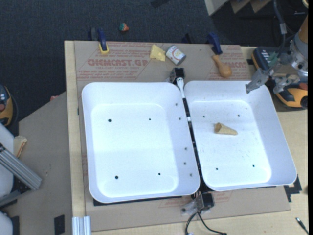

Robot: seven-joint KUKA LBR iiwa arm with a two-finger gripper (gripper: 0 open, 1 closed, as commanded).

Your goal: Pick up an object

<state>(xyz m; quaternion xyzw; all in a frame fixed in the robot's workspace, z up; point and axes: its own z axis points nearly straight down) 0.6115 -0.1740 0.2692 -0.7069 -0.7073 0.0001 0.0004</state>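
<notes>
small tan wedge lying in the right bin, long axis roughly left-right, narrow tip toward the right. nothing crowding it. end effector over the bin's far right corner, grip state impossible to tell. left bin alongside.

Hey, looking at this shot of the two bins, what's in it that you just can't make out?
- Claw: in the camera view, small and blurred at the right bin's far corner; open or shut is unclear.
- Arm: cut off by the right edge.
- Tan piece in the right bin: too small to identify.
- Small box beyond the bins: its label is unreadable.
- Cable at the near edge: cut off by the bottom.
</notes>
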